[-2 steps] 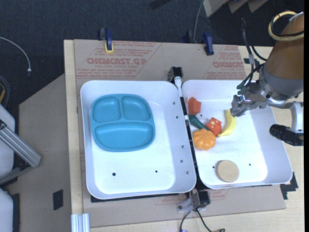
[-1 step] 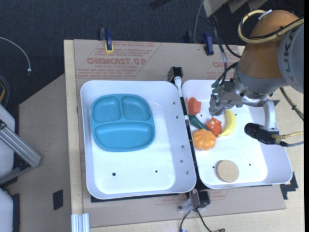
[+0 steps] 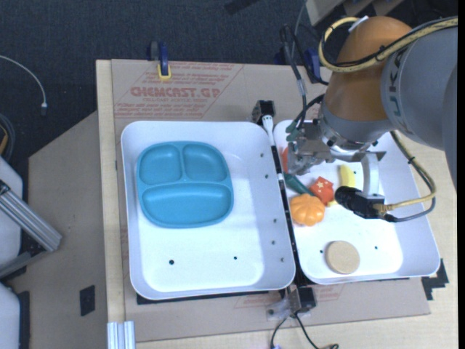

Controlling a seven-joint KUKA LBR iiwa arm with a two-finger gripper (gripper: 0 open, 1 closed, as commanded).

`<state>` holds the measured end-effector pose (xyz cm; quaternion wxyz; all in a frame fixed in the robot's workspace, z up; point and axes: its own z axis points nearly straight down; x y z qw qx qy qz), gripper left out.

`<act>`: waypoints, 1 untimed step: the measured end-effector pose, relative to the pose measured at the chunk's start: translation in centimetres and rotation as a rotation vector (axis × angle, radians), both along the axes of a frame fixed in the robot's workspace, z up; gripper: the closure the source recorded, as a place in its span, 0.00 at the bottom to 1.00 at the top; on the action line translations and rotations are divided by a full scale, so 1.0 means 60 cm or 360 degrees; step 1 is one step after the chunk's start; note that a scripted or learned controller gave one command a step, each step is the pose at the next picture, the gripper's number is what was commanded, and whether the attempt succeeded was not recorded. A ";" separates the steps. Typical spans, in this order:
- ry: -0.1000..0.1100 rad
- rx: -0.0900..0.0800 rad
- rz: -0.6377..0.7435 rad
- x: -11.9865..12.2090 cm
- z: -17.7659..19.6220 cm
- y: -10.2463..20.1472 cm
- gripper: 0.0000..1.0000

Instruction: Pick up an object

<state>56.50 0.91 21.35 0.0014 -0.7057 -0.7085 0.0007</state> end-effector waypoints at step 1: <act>-0.0007 -0.0002 -0.0001 0.014 -0.012 0.081 1.00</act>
